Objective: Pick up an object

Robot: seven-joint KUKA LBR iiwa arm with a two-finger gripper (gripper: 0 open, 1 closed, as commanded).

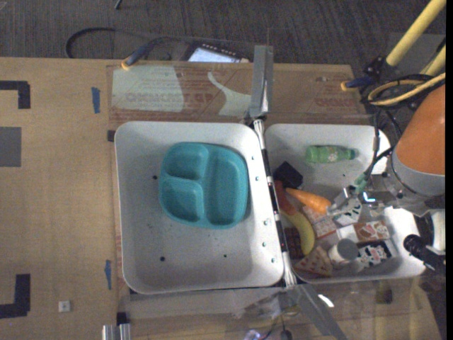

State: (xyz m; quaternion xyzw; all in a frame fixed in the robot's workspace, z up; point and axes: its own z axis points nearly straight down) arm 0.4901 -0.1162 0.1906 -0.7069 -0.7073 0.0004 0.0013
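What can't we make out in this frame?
- Pincer: the camera view is too blurred to tell whether it grips anything.
- Arm: cut off by the right edge.
- Small packets in the right bin: print too small to read.
- Banana: partly covered by the carrot.

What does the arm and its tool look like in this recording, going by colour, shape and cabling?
The arm enters from the right as a rounded orange band over a pale grey ring. Below it the wrist is grey metal with a small teal-lit spot, ending in the tool, a blocky grey and black assembly over the right bin. Thin cables loop beside the wrist. Finer markings are too small to read.
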